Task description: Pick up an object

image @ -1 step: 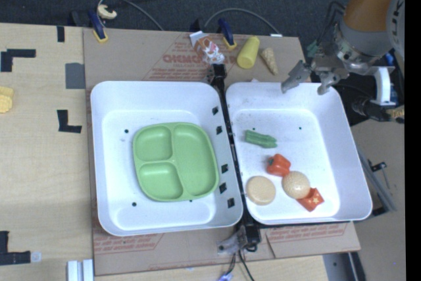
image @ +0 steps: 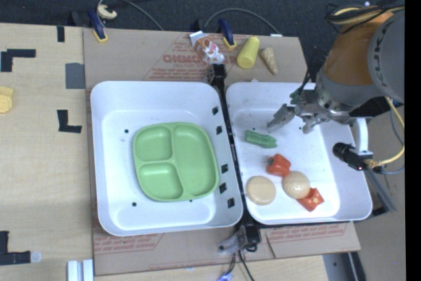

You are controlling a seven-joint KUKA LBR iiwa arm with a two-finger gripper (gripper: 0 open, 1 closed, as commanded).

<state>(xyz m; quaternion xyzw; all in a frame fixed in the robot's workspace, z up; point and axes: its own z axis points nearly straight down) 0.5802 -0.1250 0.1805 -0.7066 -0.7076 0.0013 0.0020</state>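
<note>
The desk (image: 39,141) carries two white bins side by side, which keeps the loose things from rolling away and within the arm's reach. The left bin (image: 105,102) holds a green divided plate (image: 175,160), lying flat at its middle. The right bin (image: 342,207) holds the pickable things: a green pepper (image: 260,138) near the upper middle, a red pepper (image: 279,164) below it, two pale rolls (image: 261,190) and a small red piece (image: 312,199) toward the near rim. The arm (image: 358,56) leans in from the right. Its hand (image: 293,118) hovers just above and right of the green pepper, fingers spread, pinching nothing; likely lining up on that pepper.
</note>
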